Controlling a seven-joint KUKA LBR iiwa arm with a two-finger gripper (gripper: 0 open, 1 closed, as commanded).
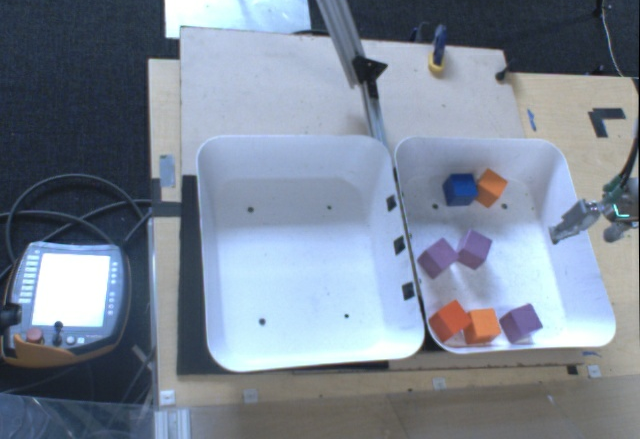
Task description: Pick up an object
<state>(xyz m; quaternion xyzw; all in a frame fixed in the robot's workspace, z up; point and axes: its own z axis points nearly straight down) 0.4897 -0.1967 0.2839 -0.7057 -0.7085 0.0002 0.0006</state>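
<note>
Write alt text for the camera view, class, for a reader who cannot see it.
Seven small blocks, blue, orange and purple, lie in the right-hand white bin. The robot's claw sits at that bin's right rim, away from the blocks. A second white bin sits to its left, and a handheld control screen lies off the bench.

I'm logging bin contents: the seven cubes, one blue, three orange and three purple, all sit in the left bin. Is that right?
Not quite. The camera view shows the blue cube, the orange ones and the purple ones all in the right bin, not the left bin. The count and colours are correct.
</note>
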